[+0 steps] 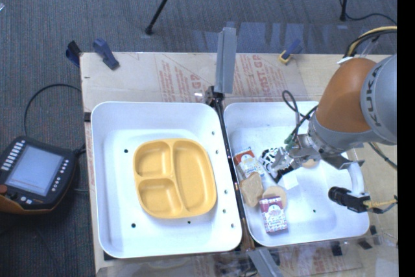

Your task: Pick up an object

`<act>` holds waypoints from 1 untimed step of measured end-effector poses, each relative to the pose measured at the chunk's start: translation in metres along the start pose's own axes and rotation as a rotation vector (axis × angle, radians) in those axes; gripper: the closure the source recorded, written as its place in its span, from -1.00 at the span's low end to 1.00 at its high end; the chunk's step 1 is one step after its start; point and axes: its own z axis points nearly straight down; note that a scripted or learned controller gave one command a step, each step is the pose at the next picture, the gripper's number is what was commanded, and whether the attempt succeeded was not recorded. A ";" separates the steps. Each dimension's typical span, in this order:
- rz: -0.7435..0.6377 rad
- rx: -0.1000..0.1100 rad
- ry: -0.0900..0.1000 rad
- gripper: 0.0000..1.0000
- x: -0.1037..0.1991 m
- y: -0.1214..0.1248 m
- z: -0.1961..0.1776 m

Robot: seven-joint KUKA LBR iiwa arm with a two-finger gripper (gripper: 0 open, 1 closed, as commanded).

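Reaching into the right-hand bin, the claw, its opening too hidden to tell, hangs just right of a crowded snack pile by the yellow tray, so it could nudge or grab several packets at once.

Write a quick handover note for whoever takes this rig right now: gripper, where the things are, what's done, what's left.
Gripper: low in the right bin, over the black-and-white item; grasp state unreadable from above.
Right bin holds a cluster near its left wall: red-and-white packet, tan bread-like piece, round tan piece, red carton.
Left bin holds the yellow divided tray.
Done: arm is down at the cluster.
Left: nothing seen lifted; confirm a grasp, then raise.
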 end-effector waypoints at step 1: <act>0.100 -0.012 -0.002 1.00 0.057 0.004 -0.088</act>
